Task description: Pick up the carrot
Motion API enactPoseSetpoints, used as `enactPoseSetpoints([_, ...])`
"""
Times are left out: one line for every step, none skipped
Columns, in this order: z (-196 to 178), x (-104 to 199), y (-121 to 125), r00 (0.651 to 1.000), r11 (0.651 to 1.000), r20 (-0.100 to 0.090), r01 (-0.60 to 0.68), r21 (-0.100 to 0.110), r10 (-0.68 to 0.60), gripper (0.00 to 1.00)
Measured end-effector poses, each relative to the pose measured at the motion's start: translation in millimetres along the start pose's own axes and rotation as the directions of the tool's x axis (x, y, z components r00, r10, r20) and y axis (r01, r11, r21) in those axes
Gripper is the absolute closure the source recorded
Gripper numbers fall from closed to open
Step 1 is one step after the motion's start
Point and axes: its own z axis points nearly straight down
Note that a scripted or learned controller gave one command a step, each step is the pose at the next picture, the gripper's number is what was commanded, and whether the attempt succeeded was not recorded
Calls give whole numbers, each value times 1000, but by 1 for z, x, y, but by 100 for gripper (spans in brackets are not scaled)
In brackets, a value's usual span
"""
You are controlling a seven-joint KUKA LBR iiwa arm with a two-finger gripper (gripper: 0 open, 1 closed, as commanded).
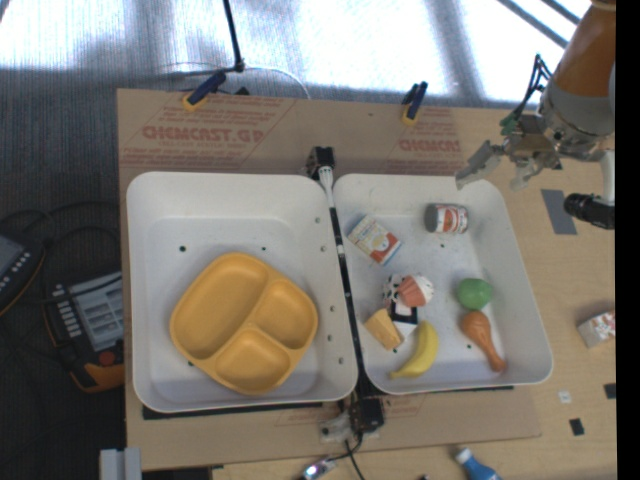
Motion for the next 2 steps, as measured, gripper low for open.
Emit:
enactPoseSetpoints([82, -4, -90, 993, 993, 0, -117, 3, 117, 0])
enactPoseSetpoints([154, 46, -159, 844, 844, -2, -537, -10, 537, 0])
